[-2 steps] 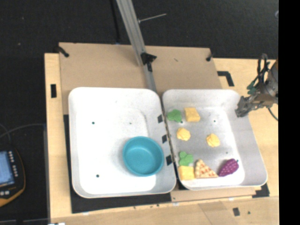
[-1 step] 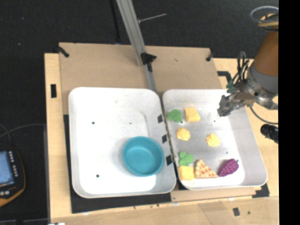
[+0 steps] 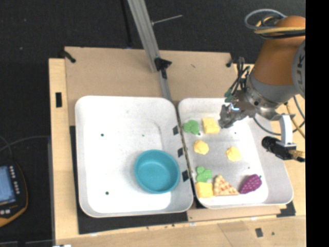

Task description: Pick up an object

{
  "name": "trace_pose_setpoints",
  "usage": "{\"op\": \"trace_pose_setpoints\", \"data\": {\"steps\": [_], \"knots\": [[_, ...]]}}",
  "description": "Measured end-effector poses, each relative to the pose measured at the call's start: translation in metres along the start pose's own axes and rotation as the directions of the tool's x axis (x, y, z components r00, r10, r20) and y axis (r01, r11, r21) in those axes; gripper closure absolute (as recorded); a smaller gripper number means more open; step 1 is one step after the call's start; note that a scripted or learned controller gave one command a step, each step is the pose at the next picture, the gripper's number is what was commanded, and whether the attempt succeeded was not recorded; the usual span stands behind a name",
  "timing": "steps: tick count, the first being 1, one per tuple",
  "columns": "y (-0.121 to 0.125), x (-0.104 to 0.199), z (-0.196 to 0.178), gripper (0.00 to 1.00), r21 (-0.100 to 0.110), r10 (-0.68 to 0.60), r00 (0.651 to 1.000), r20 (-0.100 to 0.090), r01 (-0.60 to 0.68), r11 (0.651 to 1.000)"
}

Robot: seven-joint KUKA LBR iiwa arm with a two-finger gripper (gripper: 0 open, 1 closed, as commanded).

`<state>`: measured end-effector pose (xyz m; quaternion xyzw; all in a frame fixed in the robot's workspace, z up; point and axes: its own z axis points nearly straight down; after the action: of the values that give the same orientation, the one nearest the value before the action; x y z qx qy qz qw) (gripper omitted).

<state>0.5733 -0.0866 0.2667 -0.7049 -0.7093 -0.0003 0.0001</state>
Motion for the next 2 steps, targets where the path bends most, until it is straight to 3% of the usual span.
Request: {"op": "trace_pose_setpoints", "data": {"steps": [2], "knots": [[0.005,0.113,0.013,1.0,0.002,-0.002,1.0,-0.002,0.002,1.0]]}}
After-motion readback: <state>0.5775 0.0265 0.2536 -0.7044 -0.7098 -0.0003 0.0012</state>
